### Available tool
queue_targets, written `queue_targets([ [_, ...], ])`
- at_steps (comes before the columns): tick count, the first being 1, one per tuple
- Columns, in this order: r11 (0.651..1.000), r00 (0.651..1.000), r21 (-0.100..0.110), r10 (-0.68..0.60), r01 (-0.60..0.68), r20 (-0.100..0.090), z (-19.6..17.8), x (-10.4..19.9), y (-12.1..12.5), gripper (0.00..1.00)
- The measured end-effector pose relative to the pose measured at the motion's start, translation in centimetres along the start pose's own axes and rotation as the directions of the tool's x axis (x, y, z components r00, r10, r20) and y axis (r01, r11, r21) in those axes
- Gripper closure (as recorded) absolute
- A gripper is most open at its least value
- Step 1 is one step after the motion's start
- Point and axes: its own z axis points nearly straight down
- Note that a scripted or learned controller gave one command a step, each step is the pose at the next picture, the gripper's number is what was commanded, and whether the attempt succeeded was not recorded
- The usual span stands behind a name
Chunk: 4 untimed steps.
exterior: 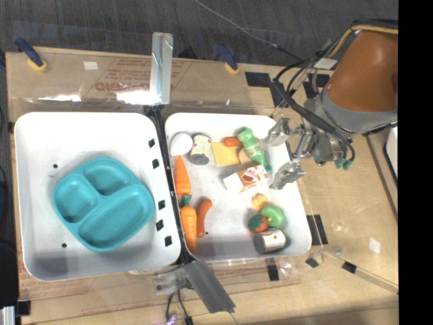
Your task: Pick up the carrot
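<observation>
— Camera view: where's the carrot (182, 179) lying?
— I'm seeing it tapered, orange, against the right bin's (303, 212) left wall.
— Gripper (284, 153)?
— Hovering at the right rim, metal fingers spread, gripping nothing.

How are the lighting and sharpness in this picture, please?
Camera view: even overhead light, soft shadows; glare on the clear sheet behind the left bin; carrot fairly sharp; claw slightly blurred; small labels unreadable.
</observation>
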Motion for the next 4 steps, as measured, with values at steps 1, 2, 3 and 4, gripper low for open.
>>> queue_targets([
  [1,0.984,0.984,-0.005,-0.18,0.18,-0.006,11.3,0.8,1.1,0.0],
  [2,0.975,0.975,-0.002,-0.221,0.221,0.0,19.4,3.0,8.4,0.0],
  [3,0.973,0.973,-0.001,-0.232,0.232,0.004,18.3,2.8,8.6,1.0],
  [4,0.864,0.864,0.001,-0.503,0.503,0.006,9.1,1.3,14.5,1.0],
])
